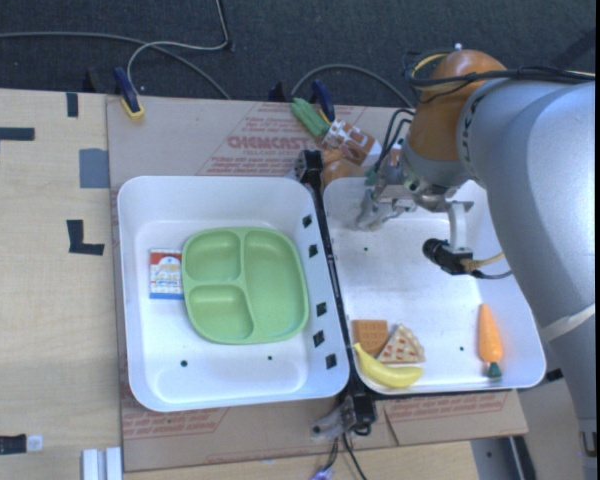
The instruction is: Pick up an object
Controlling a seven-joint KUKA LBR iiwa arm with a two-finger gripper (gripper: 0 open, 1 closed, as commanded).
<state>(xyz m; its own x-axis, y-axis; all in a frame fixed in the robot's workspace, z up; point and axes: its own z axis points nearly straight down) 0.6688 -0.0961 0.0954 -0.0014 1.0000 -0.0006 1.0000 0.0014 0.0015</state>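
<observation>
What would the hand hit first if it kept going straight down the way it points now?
Probably bare floor of the right bin; the hand points down at its far-left corner, apart from the toys, though depth is unclear.

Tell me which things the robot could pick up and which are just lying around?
Could pick up: banana, carrot, pizza slice, cracker, green plate, little card.

Just lying around: clamps, cables, black tape marks, cardboard sheet.
</observation>
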